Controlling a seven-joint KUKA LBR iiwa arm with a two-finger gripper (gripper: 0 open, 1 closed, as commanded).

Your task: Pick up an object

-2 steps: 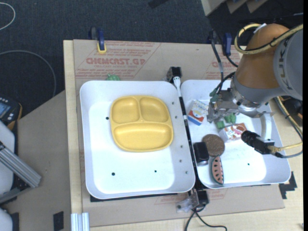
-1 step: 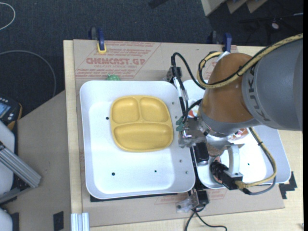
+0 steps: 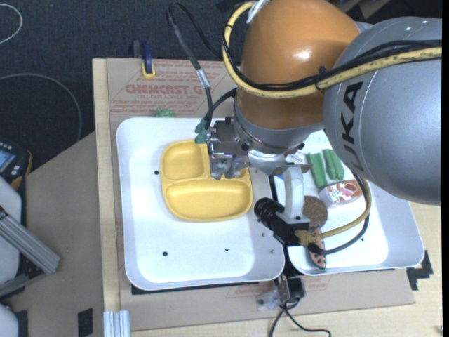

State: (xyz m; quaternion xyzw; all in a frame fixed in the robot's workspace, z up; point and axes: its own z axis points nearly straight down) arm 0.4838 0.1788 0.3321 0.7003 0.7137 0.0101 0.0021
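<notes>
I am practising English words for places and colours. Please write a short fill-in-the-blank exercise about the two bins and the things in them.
1. The divided tray in the left bin is ____ in colour.
2. The tray has ____ compartments.
3. The green pieces lie in the ____ bin.
4. The gripper is above the tray's ____ edge.

Missing words: yellow; three; right; far

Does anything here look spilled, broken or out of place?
Nothing stands out. The yellow divided plastic plate lies flat and upright in the left white bin. Green packets and a brown round item lie loosely in the right white bin, unspilled.
</notes>
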